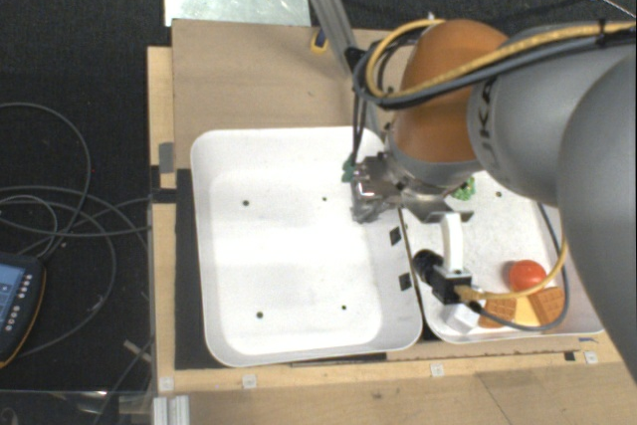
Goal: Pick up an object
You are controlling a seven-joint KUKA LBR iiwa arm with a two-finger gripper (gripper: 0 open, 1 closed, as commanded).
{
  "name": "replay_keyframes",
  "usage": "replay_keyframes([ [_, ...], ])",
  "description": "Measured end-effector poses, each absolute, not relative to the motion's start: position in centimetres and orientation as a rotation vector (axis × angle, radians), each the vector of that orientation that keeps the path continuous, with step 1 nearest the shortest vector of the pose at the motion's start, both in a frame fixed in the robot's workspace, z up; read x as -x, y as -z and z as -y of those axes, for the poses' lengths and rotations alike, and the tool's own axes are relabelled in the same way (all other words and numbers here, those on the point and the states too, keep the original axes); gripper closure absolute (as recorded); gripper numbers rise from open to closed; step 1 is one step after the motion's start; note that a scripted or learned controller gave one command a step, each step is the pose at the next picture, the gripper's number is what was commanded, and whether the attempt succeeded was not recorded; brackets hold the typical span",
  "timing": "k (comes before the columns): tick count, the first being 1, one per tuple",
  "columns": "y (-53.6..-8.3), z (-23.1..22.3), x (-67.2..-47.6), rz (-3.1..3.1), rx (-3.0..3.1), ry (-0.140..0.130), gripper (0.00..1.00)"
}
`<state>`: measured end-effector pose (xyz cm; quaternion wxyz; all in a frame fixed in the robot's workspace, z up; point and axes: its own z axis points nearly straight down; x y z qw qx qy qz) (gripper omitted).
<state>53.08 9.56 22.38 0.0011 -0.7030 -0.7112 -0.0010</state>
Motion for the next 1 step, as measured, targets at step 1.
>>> replay_keyframes([
  [1, -22.42, -9.20, -53.15, 2.226, 2.217, 0.002, 0.00],
])
